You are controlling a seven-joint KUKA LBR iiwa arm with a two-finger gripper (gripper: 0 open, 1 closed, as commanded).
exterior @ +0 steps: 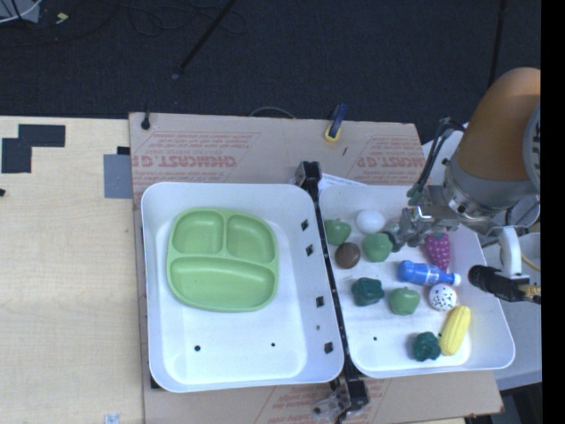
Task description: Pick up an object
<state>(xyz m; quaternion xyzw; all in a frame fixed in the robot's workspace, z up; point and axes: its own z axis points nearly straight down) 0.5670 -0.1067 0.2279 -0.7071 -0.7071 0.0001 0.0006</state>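
- The gripper [413,228] hangs low over the far part of the right bin [494,356], its fingers hard to read from here; whether they are released or clenched cannot be told.
- Just beside it sit a round green fruit [377,246] to its left and purple grapes [438,249] to its right.
- Nearer lie a blue bottle [422,274], a spotted white ball [442,297], a yellow corn cob [455,329] and a dark green piece [367,291].
- The left bin [168,360] carries a green divided plate [222,260].
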